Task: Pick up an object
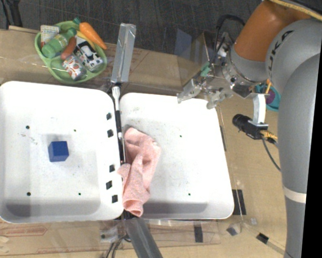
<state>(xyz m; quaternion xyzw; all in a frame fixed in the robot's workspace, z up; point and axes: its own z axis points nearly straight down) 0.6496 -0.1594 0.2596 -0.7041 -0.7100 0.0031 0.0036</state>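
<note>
Jaws of the two-finger gripper (201,95), spread and empty, hover above the right white bin's (203,158) far rim; best descend squarely onto the crumpled pink cloth (139,169).

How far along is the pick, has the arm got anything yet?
Nothing looks picked so far. The pincer hangs over the far edge of the right bin with nothing seen between its fingers. The pink cloth lies against that bin's left wall, and the blue cube sits in the left bin. Left to do: go down on one of them, grasp it and lift.
</note>
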